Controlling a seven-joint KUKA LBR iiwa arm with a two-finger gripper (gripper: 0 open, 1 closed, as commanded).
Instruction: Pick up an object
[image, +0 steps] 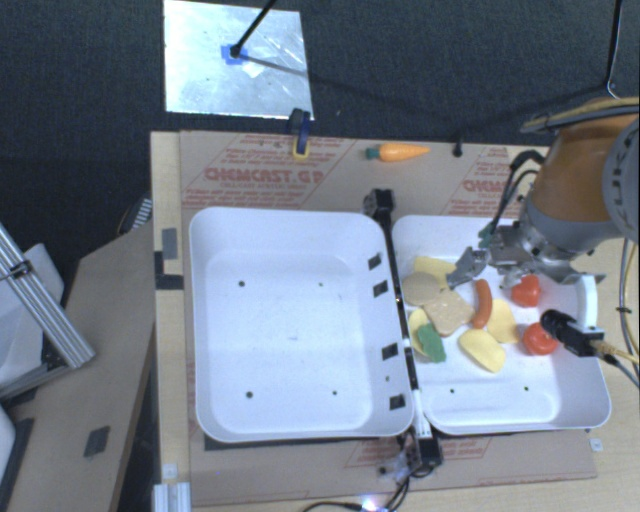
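My gripper (468, 268) hangs over the right bin (500, 405), can't tell its state, sausage (482, 303) just below-right, lying near-vertical in frame.

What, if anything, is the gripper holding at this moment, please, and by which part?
Nothing is seen held. The gripper hangs over the right bin, just above the toy food pile near the orange sausage, with no item between its fingers.

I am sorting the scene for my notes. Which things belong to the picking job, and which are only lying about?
Belong to the job:
- gripper
- right bin
- toy foods in it, such as the sausage and two tomatoes

Lying about:
- left bin
- carrot on the board behind the bins
- clamp
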